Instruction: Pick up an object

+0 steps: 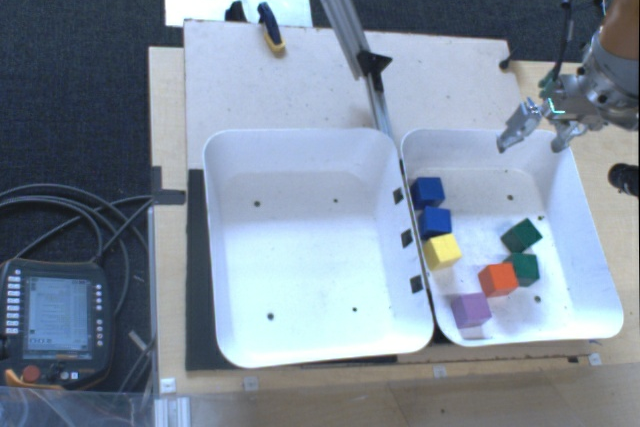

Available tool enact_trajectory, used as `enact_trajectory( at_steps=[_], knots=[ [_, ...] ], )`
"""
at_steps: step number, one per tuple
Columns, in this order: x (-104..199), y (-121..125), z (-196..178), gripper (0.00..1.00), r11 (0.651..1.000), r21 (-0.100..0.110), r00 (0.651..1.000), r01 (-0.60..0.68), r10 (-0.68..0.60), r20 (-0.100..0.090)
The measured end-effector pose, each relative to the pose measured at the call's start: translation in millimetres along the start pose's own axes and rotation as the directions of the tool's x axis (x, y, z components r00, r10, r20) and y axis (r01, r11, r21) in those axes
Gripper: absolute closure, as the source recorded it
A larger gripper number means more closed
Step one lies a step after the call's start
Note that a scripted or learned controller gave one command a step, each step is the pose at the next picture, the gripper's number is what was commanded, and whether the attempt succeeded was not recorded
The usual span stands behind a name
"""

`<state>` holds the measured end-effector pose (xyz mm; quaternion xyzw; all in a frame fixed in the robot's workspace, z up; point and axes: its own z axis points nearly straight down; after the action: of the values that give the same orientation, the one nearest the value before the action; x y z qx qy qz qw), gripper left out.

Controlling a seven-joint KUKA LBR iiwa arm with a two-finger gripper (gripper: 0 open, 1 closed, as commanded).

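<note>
Purple cube sits in smooth bin; metal end effector spread open, empty.

white bins, blue cubes (two), yellow cube

No legible text, labels, brand marks, numbers or signs at this resolution. Teach pendant at lower left: lit screen, content too blurred to read; key rows beside the screen likewise unreadable. Coloured blocks in the right bin: faces plain, no markings resolved. Left bin: only small dark dots on its floor, not characters.
</note>
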<state>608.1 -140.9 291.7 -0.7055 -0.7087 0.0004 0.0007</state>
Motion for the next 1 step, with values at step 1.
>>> enact_trajectory(
  at_steps=[1],
  knots=[
    [0.0,0.5,-2.1,0.0,1.0,-0.004,1.0,0.001,-0.001,0.001]
  ],
)
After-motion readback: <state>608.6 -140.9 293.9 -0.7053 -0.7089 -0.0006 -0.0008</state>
